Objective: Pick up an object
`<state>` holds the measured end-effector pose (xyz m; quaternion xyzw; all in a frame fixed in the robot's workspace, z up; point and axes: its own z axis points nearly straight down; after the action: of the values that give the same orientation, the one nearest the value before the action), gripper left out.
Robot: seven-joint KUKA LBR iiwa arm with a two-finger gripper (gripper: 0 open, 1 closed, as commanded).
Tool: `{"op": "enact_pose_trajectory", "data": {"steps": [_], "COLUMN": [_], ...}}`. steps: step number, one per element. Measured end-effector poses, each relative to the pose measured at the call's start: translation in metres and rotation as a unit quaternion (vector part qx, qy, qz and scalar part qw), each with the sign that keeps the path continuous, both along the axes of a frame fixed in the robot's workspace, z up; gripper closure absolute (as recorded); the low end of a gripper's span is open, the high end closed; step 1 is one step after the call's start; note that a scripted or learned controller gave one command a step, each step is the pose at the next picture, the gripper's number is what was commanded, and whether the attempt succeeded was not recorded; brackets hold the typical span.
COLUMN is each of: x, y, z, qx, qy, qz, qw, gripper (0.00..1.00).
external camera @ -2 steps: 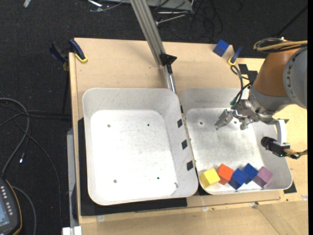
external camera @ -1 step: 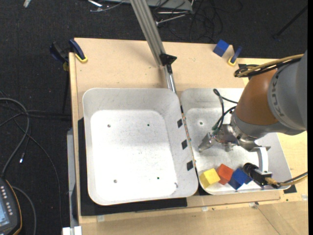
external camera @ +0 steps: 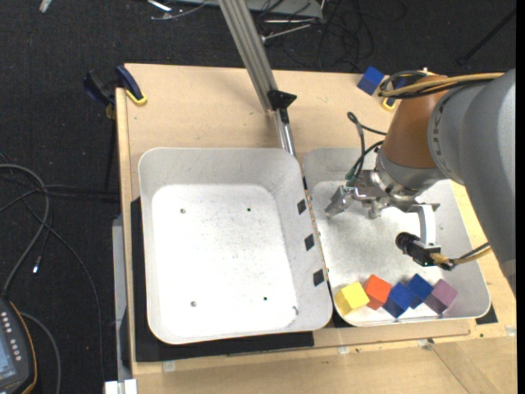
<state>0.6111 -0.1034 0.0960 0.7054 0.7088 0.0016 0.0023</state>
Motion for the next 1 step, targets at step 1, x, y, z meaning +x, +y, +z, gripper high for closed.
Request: {"op": "enact_pose_trajectory", "data": {"steps": [1], "x": [0.0106], "y": [-0.0406], "z": [0.0239], "qx": [-0.0011], "qy": [0.000], "qz": [-0.004], "qw": [1.0000], "gripper": [0.00]}}
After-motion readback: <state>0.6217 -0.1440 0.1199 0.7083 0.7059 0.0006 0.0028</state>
